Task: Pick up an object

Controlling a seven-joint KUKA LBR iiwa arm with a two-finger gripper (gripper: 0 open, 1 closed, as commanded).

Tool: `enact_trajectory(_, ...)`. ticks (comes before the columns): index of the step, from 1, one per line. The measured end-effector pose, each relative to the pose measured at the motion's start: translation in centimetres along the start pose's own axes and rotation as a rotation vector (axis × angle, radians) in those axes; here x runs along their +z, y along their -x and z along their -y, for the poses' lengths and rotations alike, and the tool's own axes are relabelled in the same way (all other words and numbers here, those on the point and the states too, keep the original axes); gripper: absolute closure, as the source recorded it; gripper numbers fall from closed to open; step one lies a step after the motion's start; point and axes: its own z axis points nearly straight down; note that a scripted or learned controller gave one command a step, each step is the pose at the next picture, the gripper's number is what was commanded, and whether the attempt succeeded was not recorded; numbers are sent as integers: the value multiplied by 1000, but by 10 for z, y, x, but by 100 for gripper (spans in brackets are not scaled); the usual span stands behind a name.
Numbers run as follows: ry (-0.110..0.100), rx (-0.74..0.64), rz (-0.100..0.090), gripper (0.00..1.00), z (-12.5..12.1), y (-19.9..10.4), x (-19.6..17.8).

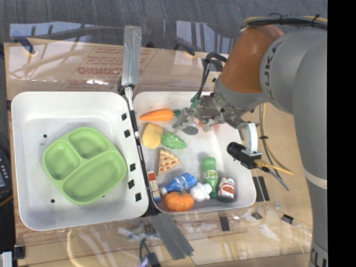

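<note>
Two white bins (pixel 33 107), pincer (pixel 192 124) above right bin's toy carrot (pixel 157 115).

In the right bin (pixel 245 196), bare floor lies mid-right, between the gripper (pixel 190 124) above and the green bottle (pixel 209 173) below. The carrot (pixel 157 115), yellow fruit (pixel 152 136), green leaf toy (pixel 174 141) and pizza slice (pixel 167 161) crowd the left wall; the pumpkin (pixel 179 201), blue bottle (pixel 179 183) and red can (pixel 226 188) line the near edge.

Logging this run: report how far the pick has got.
Done: the arm has brought the gripper into the right bin, beside the carrot. In hand: nothing seen between its fingers. Left: grasping and lifting; carrot, pizza slice and green bottle all lie in the bin.
</note>
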Motion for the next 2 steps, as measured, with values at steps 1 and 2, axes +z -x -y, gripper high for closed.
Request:
enact_trajectory(1,-2,-107,0,0,-61,4,111)
enact_trajectory(2,4,-131,1,0,-69,21,90)
